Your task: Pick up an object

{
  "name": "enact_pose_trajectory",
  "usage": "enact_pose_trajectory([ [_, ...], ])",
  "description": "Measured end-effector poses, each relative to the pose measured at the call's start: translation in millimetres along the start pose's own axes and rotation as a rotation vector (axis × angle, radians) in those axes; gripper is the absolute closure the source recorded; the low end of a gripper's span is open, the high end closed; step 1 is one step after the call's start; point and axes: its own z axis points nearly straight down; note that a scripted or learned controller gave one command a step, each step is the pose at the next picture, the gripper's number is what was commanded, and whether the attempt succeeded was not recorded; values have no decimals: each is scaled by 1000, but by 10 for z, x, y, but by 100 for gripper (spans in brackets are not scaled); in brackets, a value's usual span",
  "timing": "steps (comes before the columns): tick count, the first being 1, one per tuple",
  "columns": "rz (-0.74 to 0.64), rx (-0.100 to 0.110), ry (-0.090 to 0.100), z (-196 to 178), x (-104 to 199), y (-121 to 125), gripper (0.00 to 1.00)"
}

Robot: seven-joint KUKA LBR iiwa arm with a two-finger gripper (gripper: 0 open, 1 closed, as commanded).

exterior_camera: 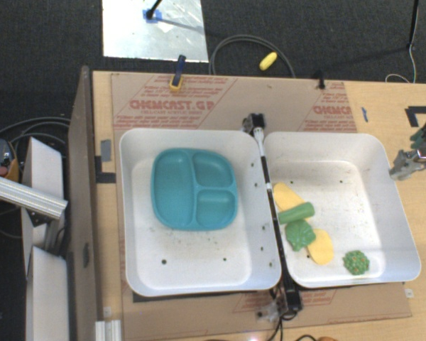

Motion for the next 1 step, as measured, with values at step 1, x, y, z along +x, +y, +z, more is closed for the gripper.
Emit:
enact_pose_trajectory([
  [1,-13,1,3,245,822,397,100],
])
